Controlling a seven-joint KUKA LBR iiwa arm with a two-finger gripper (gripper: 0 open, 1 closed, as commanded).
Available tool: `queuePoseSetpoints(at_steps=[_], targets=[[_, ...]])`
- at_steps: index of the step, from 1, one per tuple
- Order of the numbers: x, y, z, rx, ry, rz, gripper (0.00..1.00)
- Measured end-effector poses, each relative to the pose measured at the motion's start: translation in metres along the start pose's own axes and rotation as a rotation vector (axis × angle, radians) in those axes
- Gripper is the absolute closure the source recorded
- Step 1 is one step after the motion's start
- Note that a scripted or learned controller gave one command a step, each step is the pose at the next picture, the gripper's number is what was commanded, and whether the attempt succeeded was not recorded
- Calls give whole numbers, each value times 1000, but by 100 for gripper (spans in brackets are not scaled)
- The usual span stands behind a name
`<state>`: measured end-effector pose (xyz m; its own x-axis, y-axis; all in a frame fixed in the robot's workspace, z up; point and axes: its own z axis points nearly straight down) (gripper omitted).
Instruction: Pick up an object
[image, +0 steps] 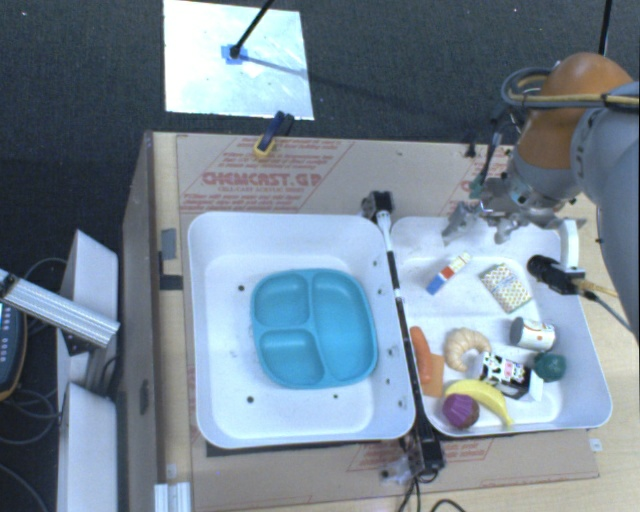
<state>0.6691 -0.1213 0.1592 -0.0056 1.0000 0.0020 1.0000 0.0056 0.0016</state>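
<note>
Objects for pickup all lie in the right bin (600, 398), as seen in the camera view. The gripper (476, 231) hangs over the far end of this bin, its two fingers spread apart with nothing between them. Nearest to it is a small white tube (447, 273) with a blue end and an orange end. It lies flat on the bin floor, just on the near side of the gripper and apart from it. A patterned packet (505, 287) lies beside the tube, toward the view's right, also near the gripper and clear of its fingers. The other items are grouped at the near end of the bin, well apart from the gripper. A carrot (430, 362) lies along the divider between the bins, with a croissant (466, 347) just beside it. A banana (487, 397) lies nearer the camera, and a purple fruit (460, 410) touches it. A black-and-white toy (505, 371) sits just beyond the banana. A white cup (531, 333) lies on its side, and a dark green ball (548, 366) rests near it. The left bin (205, 300) holds a blue divided plate (313, 327).
</note>
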Motion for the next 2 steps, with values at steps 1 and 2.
queuePoseSetpoints(at_steps=[1,2], targets=[[34,0,41,1,-1,1,0],[29,0,68,0,-3,4,0]])
